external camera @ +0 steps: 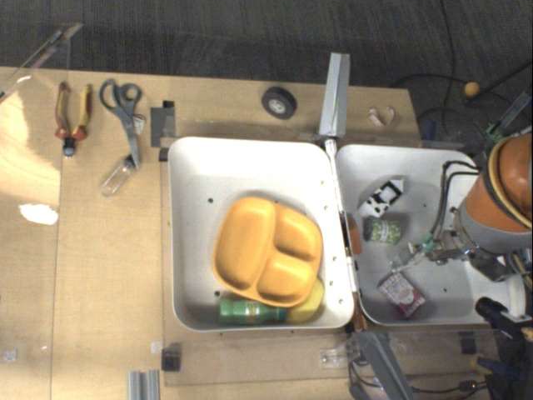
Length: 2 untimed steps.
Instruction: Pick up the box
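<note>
Near the front edge of the right bin [433, 161] lies a small maroon box [401, 293], flat and a little askew. My gripper [435, 252] hangs over the middle of this bin, just up and to the right of the maroon box and apart from it. The arm with its orange band [510, 182] hides the bin's right side. A black and white carton [385, 196] rests toward the back of the same bin. A small green packet [383, 230] lies just in front of the carton.
The left bin [200, 173] holds a yellow divided plate [268, 250], with a green bottle [250, 310] and a yellow object [310, 303] at its front edge. Pliers [70, 115], scissors [125, 111] and a tape roll [279, 102] lie on the bench behind.
</note>
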Available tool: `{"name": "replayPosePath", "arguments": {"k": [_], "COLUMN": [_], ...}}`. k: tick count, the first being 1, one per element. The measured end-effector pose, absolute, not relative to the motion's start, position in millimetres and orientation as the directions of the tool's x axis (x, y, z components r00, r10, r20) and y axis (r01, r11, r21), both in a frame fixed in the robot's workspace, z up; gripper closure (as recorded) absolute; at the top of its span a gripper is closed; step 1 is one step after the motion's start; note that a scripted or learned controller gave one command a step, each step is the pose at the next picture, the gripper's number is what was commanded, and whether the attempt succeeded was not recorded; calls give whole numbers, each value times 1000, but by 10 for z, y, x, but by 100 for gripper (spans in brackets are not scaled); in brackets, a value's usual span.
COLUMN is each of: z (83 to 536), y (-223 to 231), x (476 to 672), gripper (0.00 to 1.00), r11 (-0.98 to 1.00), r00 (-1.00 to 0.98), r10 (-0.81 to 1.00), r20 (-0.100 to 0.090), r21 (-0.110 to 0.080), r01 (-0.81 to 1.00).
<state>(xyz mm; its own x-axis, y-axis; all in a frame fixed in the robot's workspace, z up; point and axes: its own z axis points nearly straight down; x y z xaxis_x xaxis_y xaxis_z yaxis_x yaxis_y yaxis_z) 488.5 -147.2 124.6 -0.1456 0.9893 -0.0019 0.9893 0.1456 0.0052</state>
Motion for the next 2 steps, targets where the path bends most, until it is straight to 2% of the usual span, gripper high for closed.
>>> {"name": "replayPosePath", "arguments": {"k": [1, 2], "z": [901, 904], "y": [-1013, -952], "x": [4908, 4934], "gripper": [0, 0], "r11": [247, -13], "r00": [-247, 13], "r10": [969, 1000], "r20": [-7, -3], "r21": [13, 22], "r01": [969, 1000]}}
